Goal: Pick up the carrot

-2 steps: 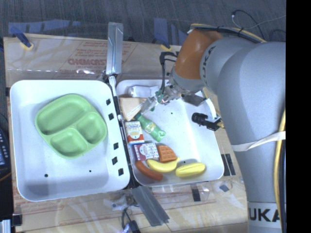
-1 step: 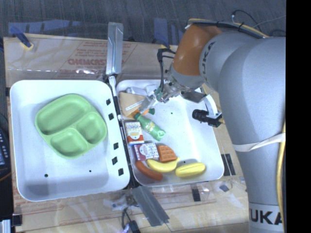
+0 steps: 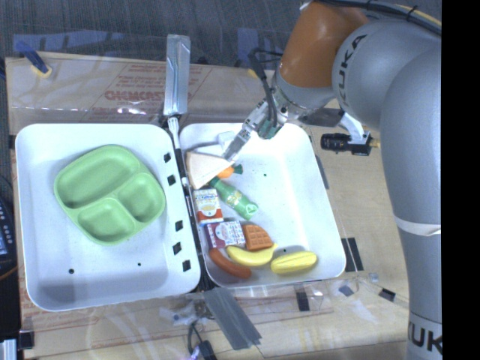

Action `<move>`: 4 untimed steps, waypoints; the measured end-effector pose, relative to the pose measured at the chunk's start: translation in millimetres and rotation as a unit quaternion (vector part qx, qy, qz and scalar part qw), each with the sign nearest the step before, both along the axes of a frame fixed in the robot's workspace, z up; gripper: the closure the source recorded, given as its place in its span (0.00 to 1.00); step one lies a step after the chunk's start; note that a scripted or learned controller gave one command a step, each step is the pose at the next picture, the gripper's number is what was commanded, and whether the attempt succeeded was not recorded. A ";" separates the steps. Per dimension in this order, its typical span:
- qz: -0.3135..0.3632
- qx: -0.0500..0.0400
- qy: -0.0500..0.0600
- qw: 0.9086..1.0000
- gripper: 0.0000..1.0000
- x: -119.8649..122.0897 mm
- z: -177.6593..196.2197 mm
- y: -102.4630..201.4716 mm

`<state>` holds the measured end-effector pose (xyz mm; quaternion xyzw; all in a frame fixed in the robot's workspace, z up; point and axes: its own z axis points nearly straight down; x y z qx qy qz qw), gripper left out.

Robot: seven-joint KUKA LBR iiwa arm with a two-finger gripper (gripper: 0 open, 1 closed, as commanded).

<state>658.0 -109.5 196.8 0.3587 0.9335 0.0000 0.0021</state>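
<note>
Carrot (image 3: 223, 173) lay in right bin (image 3: 319, 201), long axis roughly left-right, gripper (image 3: 233, 148) just above, grip state unclear.

bench (image 3: 360, 223) | bears: left bin (image 3: 30, 201), right bin (image 3: 315, 201) | side by side

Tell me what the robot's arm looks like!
The arm is big, round and grey, with a shiny orange band above the wrist. Black KUKA letters are printed on it. A thin yellow-and-black cable runs along the top. Its gripper is slim and silvery grey.
</note>
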 end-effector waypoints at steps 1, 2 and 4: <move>0.087 -0.001 -0.001 0.996 0.00 -20.9 -98.7 -32.0; -0.001 0.000 -0.001 1.000 0.00 -18.0 -103.1 -30.7; 0.028 0.000 0.002 1.000 0.00 -24.5 -104.1 -11.8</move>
